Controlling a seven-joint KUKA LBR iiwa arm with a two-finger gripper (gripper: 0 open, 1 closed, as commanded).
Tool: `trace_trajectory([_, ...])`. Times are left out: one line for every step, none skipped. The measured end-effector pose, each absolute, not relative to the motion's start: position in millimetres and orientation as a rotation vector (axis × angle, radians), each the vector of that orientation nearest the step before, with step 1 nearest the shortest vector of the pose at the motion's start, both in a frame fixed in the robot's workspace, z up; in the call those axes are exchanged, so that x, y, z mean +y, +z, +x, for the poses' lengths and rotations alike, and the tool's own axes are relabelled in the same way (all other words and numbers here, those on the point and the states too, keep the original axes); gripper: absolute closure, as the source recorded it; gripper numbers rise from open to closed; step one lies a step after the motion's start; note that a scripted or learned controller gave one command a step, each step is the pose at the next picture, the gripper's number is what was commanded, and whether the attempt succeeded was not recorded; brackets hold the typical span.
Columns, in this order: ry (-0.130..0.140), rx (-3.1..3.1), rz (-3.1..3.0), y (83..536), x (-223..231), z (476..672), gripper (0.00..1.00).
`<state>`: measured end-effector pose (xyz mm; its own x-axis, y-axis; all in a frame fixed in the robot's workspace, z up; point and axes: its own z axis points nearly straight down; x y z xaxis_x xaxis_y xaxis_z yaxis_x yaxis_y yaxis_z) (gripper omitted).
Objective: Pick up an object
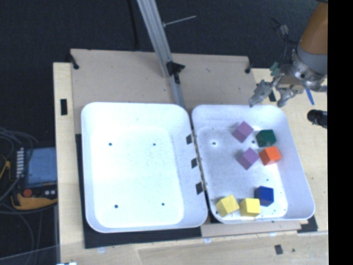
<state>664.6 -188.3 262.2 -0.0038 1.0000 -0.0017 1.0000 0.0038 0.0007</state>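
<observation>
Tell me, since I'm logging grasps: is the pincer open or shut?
Open: the pincer hangs above the right bin's far rim, fingers spread, nothing between them.

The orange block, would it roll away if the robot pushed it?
Probably not. The orange block looks like a cube with flat faces, so it would likely slide rather than roll. It sits against the green block, so a push might shove that one too. It seems stiff and small, probably light.

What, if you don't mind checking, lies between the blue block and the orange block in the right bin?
In the camera view, nothing lies between the blue block and the orange block: just bare white floor of the right bin.
</observation>
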Motion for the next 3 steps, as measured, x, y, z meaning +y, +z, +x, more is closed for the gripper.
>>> trace_trajectory([-0.002, 2.227, 2.214, 262, -188, 664.6, 0.0])
trace_trajectory([-0.005, 2.229, 2.217, 205, -193, 671.9, 0.0])
trace_trajectory([-0.006, 2.225, 2.222, 144, -191, 664.5, 0.0])
